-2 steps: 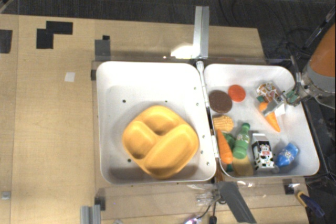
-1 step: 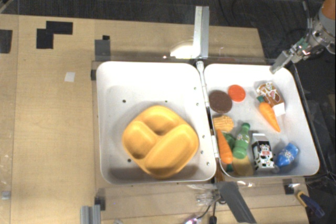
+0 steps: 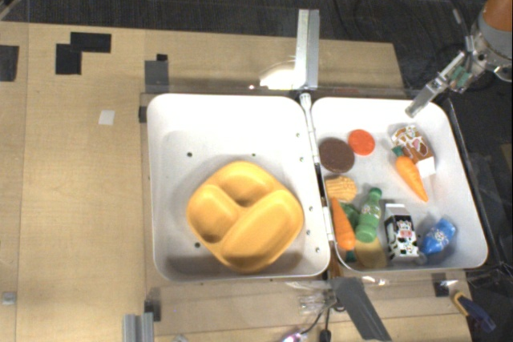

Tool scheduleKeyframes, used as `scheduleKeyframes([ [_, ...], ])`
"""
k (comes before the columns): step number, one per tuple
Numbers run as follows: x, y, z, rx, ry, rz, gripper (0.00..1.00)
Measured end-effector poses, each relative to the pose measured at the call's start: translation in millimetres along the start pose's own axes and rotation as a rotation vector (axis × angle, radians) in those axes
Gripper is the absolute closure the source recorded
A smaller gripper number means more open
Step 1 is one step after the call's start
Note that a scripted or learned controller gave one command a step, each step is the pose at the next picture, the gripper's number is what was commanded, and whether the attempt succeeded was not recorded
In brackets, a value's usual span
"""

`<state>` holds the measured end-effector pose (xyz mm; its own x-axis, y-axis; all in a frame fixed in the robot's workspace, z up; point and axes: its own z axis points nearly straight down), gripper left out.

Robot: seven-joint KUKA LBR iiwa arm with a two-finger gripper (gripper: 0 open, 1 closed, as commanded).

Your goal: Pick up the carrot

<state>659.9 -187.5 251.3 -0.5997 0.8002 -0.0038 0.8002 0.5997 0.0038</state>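
Observation:
Two orange carrots lie in the right bin. One carrot rests near the right wall, its tip toward the front right, with a white tag at its top. The other carrot lies by the left wall, its green top toward the back, beside a green bottle. My gripper hangs over the bin's back right corner, slanting down from the arm at the upper right. It stands well behind the right-hand carrot and touches nothing.
The right bin also holds a brown disc, an orange disc, a red-and-white packet, a corn piece, a black-and-white carton and a blue item. A yellow divided dish sits in the left bin.

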Motion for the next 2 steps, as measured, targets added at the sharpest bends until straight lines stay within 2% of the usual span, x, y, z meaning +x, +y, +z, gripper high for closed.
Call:
scheduleKeyframes([
  [1,54.3,-74.4,16.6,0.002,0.002,0.166,0.00],
  [2,26.2,-63.7,120.9,0.000,0.000,0.126,0.00],
])
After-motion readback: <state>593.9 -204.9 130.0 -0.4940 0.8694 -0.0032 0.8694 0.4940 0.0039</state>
